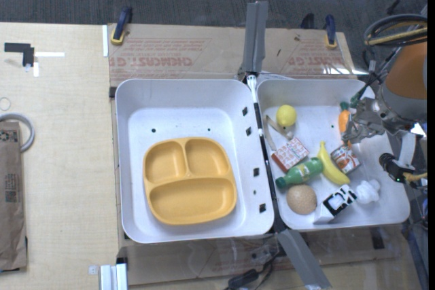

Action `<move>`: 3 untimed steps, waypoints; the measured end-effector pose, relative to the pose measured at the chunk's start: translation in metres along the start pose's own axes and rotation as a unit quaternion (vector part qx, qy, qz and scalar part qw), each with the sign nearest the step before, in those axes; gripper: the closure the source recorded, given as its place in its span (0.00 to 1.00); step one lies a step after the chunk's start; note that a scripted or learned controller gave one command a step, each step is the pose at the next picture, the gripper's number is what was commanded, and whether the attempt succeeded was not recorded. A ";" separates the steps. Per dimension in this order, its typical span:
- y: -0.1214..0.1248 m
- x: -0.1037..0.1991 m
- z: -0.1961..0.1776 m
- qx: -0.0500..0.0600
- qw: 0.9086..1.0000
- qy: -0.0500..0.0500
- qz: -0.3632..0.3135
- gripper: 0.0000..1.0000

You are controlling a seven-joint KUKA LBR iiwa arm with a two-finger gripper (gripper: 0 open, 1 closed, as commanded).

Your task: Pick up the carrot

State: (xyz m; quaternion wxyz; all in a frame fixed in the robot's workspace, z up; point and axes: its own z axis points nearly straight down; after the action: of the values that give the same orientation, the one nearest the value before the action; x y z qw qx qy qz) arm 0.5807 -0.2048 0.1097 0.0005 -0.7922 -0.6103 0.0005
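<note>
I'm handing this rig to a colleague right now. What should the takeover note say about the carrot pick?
Pincer: over the right bin, near its far right side, just beside the carrot; its grip state is unclear.
Carrot: lies in the right bin by the far right wall, not visibly lifted.
Done: the approach to the carrot.
Left: grip it and lift it clear.

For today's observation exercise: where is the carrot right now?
The carrot lies in the right bin, near its far right side, just left of the gripper and above the banana.
</note>
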 end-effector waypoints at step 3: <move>0.012 0.012 0.018 0.000 0.998 -0.001 -0.059 1.00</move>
State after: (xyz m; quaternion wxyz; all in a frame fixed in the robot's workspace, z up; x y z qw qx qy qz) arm 0.5952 -0.1963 0.0914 -0.0005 -0.7545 -0.6563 0.0010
